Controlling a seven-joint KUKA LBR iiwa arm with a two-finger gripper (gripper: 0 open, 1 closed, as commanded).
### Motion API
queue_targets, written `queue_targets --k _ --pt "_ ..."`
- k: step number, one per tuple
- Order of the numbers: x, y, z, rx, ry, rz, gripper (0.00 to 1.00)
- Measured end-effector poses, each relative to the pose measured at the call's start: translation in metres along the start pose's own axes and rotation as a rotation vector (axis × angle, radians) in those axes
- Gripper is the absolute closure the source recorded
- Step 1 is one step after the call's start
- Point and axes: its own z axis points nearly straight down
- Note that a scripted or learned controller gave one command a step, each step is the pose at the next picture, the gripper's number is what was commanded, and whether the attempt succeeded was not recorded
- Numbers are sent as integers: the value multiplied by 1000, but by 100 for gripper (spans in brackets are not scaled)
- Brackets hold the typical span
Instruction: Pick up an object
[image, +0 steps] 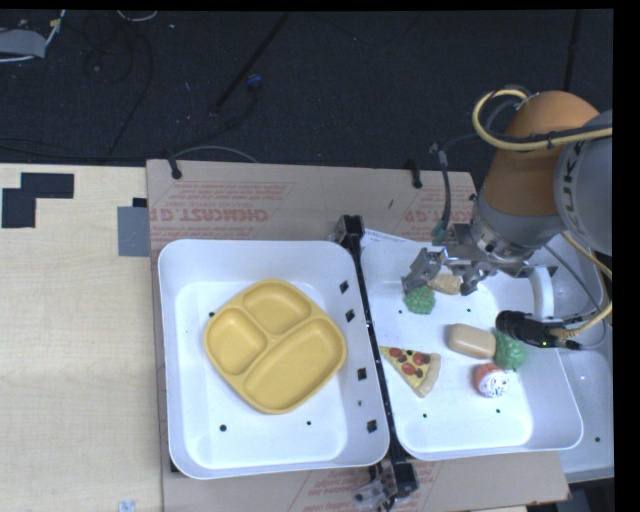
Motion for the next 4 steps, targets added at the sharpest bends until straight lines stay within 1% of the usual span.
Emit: queue_targets --k 1,2,3,4 --pt "0 3 -8 -13 -1 -2 0" --pt "2 4 35 -9 -1 -1 0" --pt "-7 6 94 -8 -1 0 0" --pt "-6 5 122 -10 -1 0 0"
